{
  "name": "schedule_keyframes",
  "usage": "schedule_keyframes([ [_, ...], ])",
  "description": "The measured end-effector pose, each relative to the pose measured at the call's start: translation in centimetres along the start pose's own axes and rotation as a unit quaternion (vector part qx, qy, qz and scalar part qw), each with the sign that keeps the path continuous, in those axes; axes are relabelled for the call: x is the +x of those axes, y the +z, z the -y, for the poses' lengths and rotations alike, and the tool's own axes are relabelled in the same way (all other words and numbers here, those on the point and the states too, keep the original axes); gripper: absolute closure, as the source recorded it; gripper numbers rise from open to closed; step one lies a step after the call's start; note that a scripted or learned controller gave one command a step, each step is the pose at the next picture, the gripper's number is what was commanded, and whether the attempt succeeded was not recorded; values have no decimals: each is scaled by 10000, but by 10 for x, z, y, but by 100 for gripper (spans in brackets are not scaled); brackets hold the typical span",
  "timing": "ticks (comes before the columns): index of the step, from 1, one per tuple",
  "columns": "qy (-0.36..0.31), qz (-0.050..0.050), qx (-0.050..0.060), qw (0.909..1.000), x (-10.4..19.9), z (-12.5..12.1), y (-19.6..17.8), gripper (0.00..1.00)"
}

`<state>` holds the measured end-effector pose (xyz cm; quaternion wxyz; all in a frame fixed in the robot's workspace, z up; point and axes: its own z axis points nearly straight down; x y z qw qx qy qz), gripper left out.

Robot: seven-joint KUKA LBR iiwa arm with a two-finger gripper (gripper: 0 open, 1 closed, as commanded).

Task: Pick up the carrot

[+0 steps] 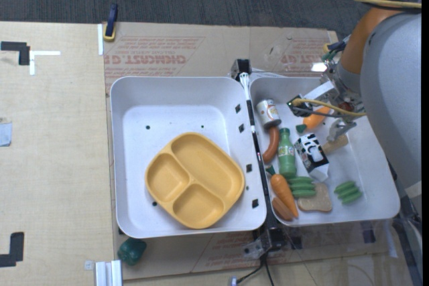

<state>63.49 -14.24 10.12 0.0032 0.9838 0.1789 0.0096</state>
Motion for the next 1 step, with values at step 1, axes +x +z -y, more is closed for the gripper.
schedule_keyframes([
  [1,-30,116,56,9999,-6,2,-1,100],
])
